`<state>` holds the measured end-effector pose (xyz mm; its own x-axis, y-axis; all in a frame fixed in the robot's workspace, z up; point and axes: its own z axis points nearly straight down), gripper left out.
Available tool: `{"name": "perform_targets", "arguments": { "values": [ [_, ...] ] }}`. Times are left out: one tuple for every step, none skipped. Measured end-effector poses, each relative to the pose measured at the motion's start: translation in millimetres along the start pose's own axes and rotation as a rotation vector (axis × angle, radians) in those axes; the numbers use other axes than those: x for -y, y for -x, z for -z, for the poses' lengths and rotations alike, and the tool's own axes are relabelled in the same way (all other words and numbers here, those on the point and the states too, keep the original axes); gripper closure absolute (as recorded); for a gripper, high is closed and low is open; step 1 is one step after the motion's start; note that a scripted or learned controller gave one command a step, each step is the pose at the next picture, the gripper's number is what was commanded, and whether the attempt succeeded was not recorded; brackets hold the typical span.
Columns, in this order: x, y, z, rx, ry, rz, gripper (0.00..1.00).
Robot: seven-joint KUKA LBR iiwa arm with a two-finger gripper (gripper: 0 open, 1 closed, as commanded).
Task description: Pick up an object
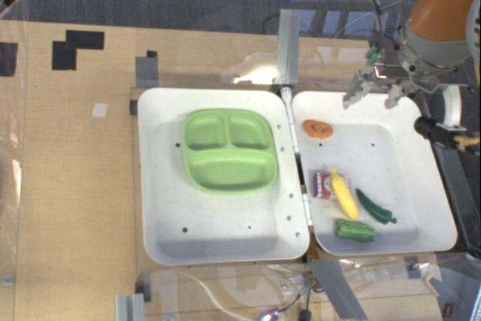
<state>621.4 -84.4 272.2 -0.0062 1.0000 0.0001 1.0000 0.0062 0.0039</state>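
My gripper (373,92) hangs open over the far edge of the right bin (391,133), with nothing between its two fingers. Below it, near the bin's far left corner, lies an orange piece (318,129). Toward the near side sit a yellow banana (343,194), a small red and white packet (322,185) beside it, a dark green pepper (375,206) and a lighter green cucumber-like piece (354,231). All of these rest on the bin floor, well apart from the gripper.
The left bin (161,222) holds a green divided plate (228,149). A metal post (288,49) stands at the back between the bins. The orange-banded arm (447,4) enters from the upper right.
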Motion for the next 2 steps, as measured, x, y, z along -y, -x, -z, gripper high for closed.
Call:
{"name": "perform_targets", "arguments": {
  "values": [
    [-28.6,-1.8,-119.6,0.0,-0.001,0.088,0.0],
    [-28.9,6.0,-182.6,0.001,0.008,0.041,0.0]
  ]
}}
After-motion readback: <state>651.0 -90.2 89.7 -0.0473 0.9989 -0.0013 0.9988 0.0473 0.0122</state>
